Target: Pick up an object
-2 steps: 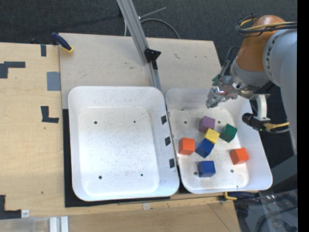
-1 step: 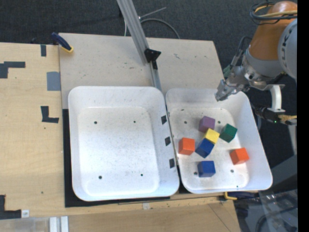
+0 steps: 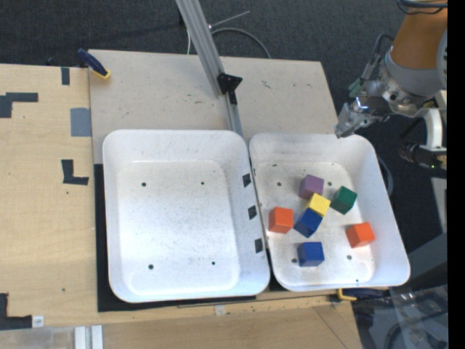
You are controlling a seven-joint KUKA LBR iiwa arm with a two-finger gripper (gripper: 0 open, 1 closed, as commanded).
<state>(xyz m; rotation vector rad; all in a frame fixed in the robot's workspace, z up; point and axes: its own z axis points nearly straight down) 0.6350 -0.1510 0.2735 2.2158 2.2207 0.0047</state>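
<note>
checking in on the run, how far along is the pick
Nothing looks picked yet: all the blocks, such as the purple block and green block, lie in the right bin. The gripper sits at the bin's far rim, above no block. Reaching down, grasping and lifting remain.

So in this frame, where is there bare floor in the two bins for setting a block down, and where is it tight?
The left bin has bare floor wall to wall. In the right bin, the strip below the far wall is free. Its middle is crowded: purple block, yellow block, green block, two orange and two blue blocks.
</note>
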